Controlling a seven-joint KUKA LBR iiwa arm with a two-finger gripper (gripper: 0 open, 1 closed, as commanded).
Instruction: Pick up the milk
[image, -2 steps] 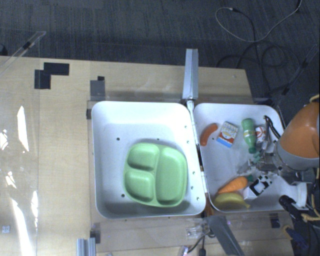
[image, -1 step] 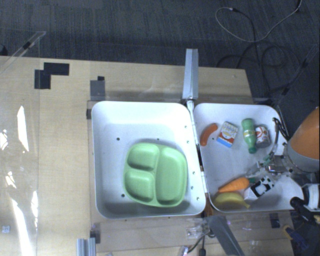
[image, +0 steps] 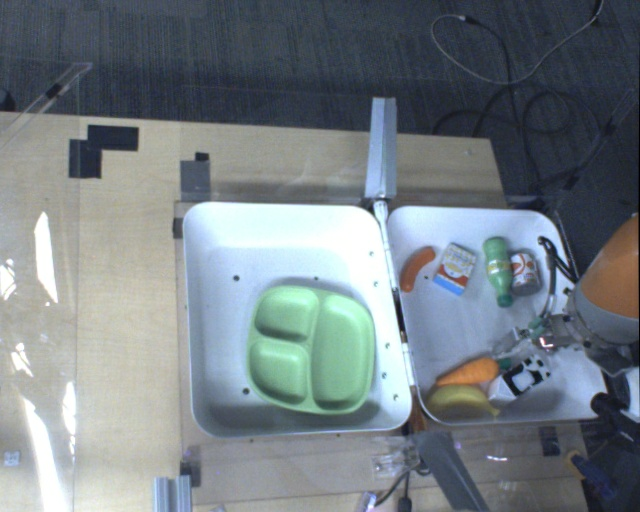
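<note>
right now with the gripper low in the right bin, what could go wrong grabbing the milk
The gripper hangs over the small black-and-white milk carton, which lies against the orange carrot and yellow banana. A closing grasp might catch or shove those instead. The carton also sits near the shallow white right bin's front wall, so it could slide and jam there.

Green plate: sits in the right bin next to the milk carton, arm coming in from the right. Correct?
Not quite. The camera view shows the green plate in the left bin, alone. The milk carton lies in the right bin, and the arm does come in from the right.
</note>
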